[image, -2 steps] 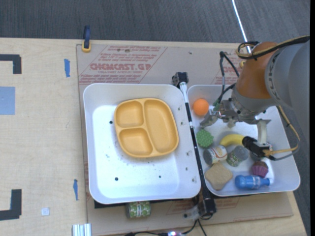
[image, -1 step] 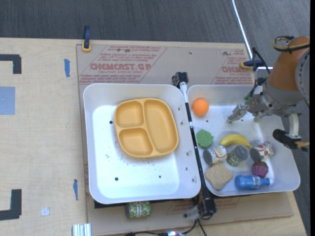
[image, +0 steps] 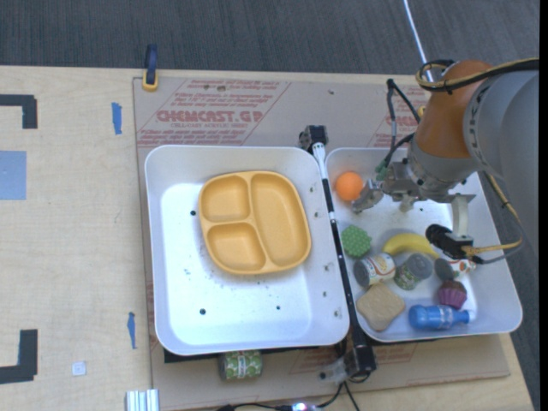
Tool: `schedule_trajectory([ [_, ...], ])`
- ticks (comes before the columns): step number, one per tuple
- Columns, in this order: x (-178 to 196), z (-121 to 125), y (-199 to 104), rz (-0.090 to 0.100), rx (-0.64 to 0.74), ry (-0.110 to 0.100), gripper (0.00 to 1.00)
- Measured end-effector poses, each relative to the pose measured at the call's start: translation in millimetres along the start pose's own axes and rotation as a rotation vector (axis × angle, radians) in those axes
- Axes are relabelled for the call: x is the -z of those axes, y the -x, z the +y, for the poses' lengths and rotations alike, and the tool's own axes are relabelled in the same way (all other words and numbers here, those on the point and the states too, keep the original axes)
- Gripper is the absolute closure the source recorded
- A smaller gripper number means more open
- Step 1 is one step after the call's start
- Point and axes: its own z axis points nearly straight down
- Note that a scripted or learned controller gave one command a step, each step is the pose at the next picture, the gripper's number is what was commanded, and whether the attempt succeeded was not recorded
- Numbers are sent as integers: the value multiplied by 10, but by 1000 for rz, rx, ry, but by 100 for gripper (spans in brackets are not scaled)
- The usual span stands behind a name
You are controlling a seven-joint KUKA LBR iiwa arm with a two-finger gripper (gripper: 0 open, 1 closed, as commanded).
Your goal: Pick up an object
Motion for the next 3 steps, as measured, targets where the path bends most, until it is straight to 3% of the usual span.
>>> schedule_trajectory([
  [1,5,-623,20,-2,-3,1,0],
  [2,0,29,-28,-2,-1,2,0],
  [3,5,-897,196,-3,-4,-1,0],
])
